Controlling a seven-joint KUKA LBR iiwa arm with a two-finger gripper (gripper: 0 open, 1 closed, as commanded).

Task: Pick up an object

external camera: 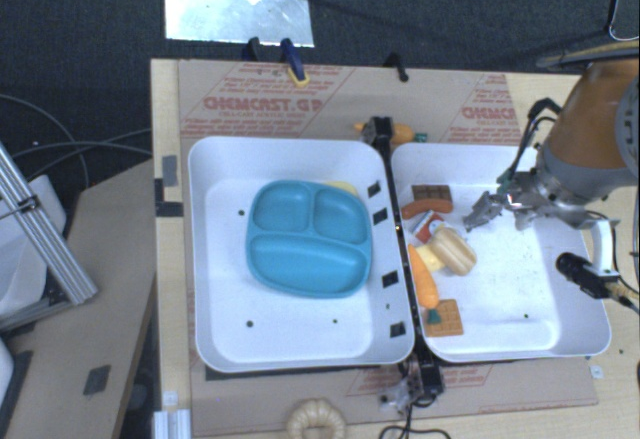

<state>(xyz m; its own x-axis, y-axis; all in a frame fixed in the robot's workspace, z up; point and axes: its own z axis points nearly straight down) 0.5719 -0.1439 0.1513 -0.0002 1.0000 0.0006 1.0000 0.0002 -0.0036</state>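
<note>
Taking the right bin [575,332] as landmark: a waffle-like square [445,317] lies at its near left corner. Beyond it, along the left wall, sit an orange carrot [424,282], a tan bread roll [452,252] and a brown chocolate bar [432,194]. The gripper [480,214] hovers just right of the roll, its fingers spread apart, grasping nothing. Left of this bin, a blue divided plate [308,237] rests in the left bin [215,257].

Two white bins [225,327], one blue plate [308,237] (three compartments), about six toy foods [436,252].
</note>
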